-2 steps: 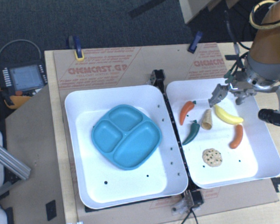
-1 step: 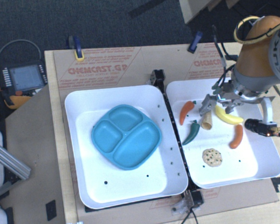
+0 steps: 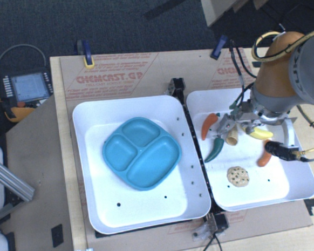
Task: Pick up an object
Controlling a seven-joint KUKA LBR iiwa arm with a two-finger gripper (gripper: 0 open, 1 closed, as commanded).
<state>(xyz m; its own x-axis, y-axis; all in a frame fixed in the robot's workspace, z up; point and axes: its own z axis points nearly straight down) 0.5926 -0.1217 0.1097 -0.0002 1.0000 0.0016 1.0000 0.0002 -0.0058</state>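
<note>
My gripper [image 3: 234, 125] hangs low over the upper middle of the right bin [image 3: 292, 190], with the grey arm and its orange band [image 3: 278, 64] behind it to the right. Small toy foods lie around it. An orange carrot [image 3: 208, 125] is just to its left, a green pepper [image 3: 215, 148] below left, and a tan cork-shaped piece [image 3: 232, 138] directly beneath it. A yellow banana piece [image 3: 260, 134] lies to the lower right, partly under the wrist. I see nothing held.
A red-orange sausage [image 3: 264, 158] and a speckled cookie [image 3: 238, 176] lie nearer the front of the right bin. The left bin [image 3: 98, 208] holds a blue divided plate [image 3: 142, 152]. Cables run along the arm on the right.
</note>
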